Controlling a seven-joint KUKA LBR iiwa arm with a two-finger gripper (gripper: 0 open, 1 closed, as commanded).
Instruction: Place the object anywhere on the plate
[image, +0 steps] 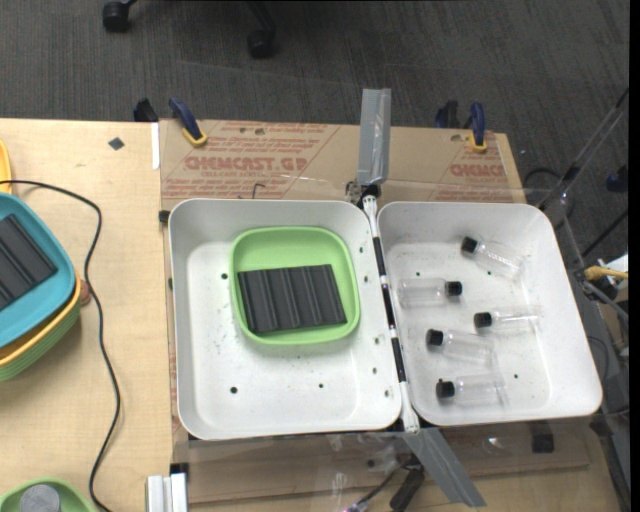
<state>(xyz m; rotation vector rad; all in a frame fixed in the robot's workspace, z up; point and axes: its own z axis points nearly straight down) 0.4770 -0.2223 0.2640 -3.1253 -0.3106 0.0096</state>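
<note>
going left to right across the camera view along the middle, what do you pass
Stacked teal tray at the left edge → black cable → left white bin → green plate holding a dark ribbed mat → right white bin with five clear black-capped tubes.

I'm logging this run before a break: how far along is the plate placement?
Nothing looks done yet. The green plate in the left bin carries only its dark ribbed insert. Nothing is in hand. All five clear black-capped tubes lie in the right bin, so picking one and placing it on the plate remains.
</note>
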